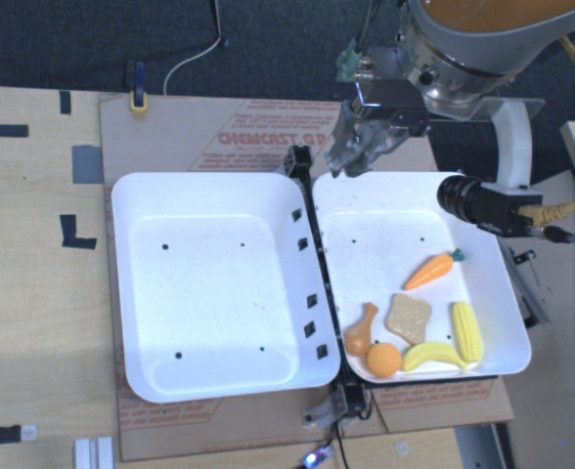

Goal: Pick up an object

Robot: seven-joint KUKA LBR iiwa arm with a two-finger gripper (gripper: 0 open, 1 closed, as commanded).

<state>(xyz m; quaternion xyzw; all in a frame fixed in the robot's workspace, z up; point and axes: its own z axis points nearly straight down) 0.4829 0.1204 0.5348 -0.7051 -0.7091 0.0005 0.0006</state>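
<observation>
Grey arm's gripper (351, 159) hangs over right white plastic bin (385, 213), far rim; finger state: can't tell. Toys clustered near corner. Orange plastic carrot (429, 271): likely light, rigid, slick; grasp mid-body across the width.

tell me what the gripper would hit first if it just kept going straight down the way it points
Probably the bare white floor of the right bin near its far left corner, beside the divider. The gripper hangs well away from the toy food; depth is unclear.
</observation>
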